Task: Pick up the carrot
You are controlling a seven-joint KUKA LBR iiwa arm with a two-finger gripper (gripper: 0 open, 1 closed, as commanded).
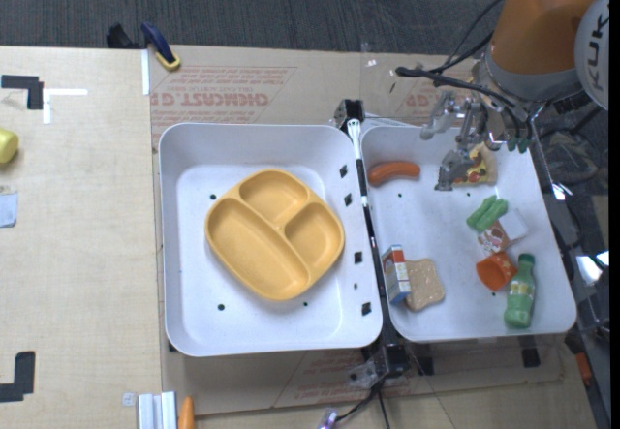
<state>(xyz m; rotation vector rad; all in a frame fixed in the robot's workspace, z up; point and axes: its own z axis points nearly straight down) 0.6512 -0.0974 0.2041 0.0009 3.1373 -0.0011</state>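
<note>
My claw [463,148] hangs over the right bin [426,316], near its back wall; I cannot tell if it is open or closed. The carrot [392,171] lies at approx. 9 o'clock from it, near the left bin [184,253] w/ the yellow plate [275,233].

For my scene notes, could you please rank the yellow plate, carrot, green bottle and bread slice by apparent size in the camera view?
1. yellow plate
2. green bottle
3. carrot and bread slice look too alike to rank.
</note>
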